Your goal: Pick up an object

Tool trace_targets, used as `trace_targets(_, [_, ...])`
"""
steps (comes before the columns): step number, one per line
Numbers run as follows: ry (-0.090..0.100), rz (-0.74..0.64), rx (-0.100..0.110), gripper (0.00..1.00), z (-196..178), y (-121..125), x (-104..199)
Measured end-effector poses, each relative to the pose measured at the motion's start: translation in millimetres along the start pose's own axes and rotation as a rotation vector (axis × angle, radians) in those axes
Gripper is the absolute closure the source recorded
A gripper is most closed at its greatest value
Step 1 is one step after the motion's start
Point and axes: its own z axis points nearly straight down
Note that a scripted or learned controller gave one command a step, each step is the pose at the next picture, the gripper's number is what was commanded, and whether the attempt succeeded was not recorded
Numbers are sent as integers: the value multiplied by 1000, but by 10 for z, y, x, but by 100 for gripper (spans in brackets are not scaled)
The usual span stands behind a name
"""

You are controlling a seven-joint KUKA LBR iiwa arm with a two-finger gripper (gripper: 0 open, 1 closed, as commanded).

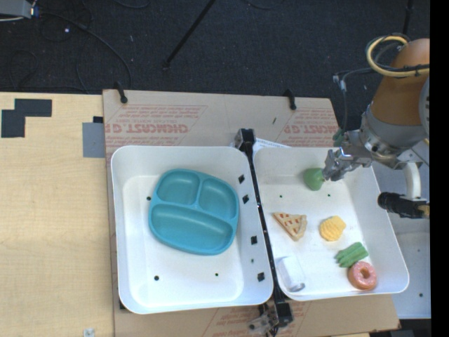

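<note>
My gripper hangs over the back of the right bin, just right of a small round green object and close to it. Nothing shows between its fingers. In the same bin lie a waffle-patterned triangular wedge, a yellow corn-like piece, a green pod-like piece, a pink-frosted doughnut and a clear or white small piece near the front left corner.
The left bin holds a teal divided plate. A black divider runs between the bins. Cardboard lies behind them, and the arm's grey body stands over the right bin's back right.
</note>
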Motion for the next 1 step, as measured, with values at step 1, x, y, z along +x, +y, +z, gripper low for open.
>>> trace_targets(1, [0, -1, -1, 100, -461, 8, -9])
